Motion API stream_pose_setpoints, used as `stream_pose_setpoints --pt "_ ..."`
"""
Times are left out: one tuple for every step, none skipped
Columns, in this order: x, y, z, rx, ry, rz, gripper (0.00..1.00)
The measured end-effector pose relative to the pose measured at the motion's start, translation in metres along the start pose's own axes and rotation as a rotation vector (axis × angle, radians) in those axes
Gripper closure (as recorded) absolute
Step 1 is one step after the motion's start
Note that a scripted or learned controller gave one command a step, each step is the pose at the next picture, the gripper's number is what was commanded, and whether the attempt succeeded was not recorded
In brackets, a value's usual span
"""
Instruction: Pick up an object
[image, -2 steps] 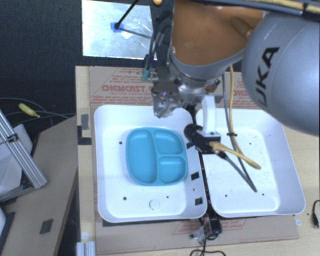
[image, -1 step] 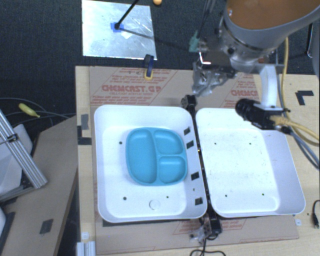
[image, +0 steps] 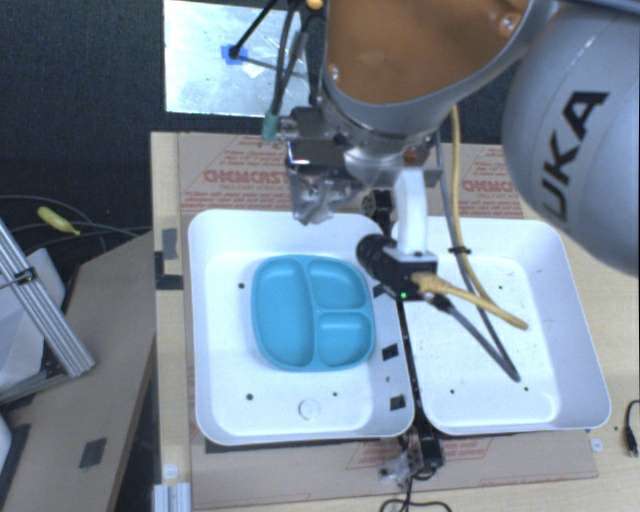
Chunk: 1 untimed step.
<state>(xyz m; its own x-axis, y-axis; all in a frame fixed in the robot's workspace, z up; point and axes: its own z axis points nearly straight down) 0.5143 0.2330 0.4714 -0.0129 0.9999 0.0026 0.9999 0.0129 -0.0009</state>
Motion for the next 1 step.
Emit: stream_pose_setpoints --pt "-0.0009 0.0998 0.0046 -0.007 -0.003 0.014 1.0"
